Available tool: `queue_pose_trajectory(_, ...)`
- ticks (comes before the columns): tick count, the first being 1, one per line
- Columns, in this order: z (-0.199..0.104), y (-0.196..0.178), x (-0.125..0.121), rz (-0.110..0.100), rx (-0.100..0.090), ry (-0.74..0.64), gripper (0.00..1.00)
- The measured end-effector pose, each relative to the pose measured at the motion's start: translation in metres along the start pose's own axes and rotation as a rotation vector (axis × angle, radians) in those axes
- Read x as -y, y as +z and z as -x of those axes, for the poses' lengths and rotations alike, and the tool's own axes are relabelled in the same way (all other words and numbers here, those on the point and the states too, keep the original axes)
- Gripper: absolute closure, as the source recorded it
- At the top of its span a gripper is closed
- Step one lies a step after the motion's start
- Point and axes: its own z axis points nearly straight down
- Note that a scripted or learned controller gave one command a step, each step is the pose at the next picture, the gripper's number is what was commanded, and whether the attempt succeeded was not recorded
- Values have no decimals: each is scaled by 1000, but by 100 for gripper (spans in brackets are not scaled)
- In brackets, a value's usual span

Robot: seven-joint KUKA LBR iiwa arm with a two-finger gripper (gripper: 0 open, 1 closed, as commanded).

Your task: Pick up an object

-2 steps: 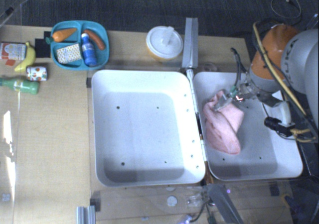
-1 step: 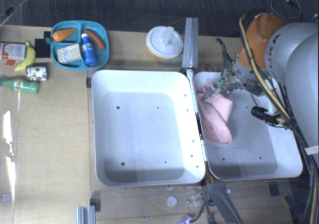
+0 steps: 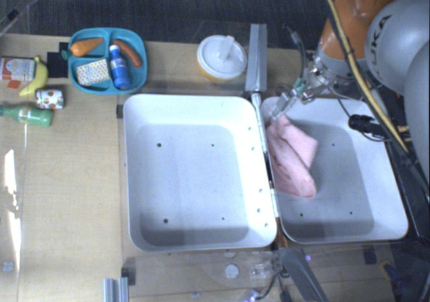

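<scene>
looking down on a pale wooden bench (image 3: pixel 67 193), we see two shallow white plastic bins (image 3: pixel 195 173) on it. our two-finger gripper (image 3: pixel 279 111) pinches the top corner of a crumpled pink cloth (image 3: pixel 292 160) in the right bin (image 3: pixel 349 180).

1. Single fixed camera above the bench (image 3: pixel 67 227), looking down at a slant.
2. Both white bins framed: left bin (image 3: pixel 195 173), right bin (image 3: pixel 349 207).
3. Arm (image 3: pixel 396 32) enters from frame right.
4. Medium range, far bench edge visible at top.
</scene>
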Motion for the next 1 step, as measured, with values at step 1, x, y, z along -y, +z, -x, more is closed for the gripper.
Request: queue_pose_trajectory(1, 2, -2, 0, -1, 0, 74, 0)
